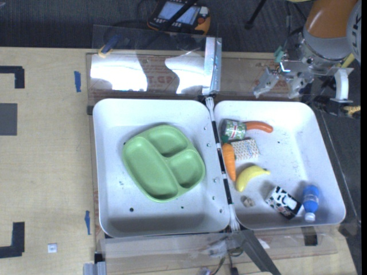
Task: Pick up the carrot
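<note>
The 2-finger metal gripper point(279, 87), fingers spread and holding nothing, hangs beyond the right white bin point(321, 148), well apart from the tapered orange carrot point(229, 160).

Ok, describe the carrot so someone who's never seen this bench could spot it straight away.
Look in the right bin, along its left wall next to the divider. The carrot lies there lengthwise, below the green can and left of the yellow banana. It is plain orange and tapered, unlike the redder, curved sausage-like piece beside the can.
</note>
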Controlling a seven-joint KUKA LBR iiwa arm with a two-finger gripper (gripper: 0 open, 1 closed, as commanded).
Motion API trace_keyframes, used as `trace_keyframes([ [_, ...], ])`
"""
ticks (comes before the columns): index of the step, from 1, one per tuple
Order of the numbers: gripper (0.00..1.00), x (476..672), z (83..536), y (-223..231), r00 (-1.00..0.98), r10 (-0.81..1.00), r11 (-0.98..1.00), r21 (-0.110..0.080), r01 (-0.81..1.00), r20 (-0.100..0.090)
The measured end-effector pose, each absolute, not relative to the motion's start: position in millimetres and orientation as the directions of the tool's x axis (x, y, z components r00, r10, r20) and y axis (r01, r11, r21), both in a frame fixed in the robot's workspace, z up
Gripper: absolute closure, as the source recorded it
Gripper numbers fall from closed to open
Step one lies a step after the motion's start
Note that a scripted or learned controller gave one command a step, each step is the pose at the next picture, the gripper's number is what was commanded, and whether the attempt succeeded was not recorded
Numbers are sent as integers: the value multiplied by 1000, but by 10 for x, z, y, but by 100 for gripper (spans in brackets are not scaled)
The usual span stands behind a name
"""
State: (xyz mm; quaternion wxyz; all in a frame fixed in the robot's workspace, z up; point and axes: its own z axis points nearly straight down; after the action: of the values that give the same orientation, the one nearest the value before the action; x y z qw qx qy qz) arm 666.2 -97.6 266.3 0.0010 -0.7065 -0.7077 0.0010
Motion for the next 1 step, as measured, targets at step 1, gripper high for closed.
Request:
trace_keyframes([
  [1,0,5939,1823,-898,154,988,-154,-4,988,0],
])
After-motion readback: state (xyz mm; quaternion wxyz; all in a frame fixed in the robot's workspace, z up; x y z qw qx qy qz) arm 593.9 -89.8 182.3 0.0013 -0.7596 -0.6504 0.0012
